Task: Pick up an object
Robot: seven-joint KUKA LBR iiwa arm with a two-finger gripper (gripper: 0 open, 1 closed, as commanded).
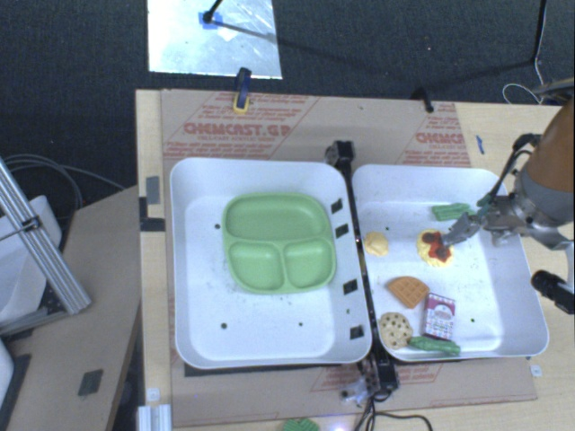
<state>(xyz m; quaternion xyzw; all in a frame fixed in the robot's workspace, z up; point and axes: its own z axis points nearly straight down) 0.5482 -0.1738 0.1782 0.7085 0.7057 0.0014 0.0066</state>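
Claw: gripper (452, 233) reaches in from 3 o'clock, low over the right bin (512, 321), tips pointed toward 9 o'clock. Whether it is wide or narrow, I cannot tell; the tip is small and dark at this angle. Nothing visibly held.
Likely target: yellow-and-red toy food piece (436, 248), sitting directly under or touching the tip, at about 7 o'clock from it. Judged as the pick candidate because the claw is aimed at it.
Nearest neighbour: green toy piece (450, 211), just beside the claw at 12 o'clock; close enough to be nudged on descent or closing.
Further out: small pale yellow piece (376, 243) at 9 o'clock, near the bin's left wall, apart from the target.
Lower cluster: toy waffle (408, 290), cookie (394, 329), small red-and-white carton (439, 316) and a green pod-like piece (435, 346), all toward 6–7 o'clock, well apart from the claw; no obstruction.
Left bin (198, 205): holds a green divided plate (278, 242), upright, roughly centred; not involved.
Divider: dark hinge strip (350, 241) between the bins, clear of the approach.
Arm: wrist (548, 187) enters over the right rim, leaving the bin's middle open to view.
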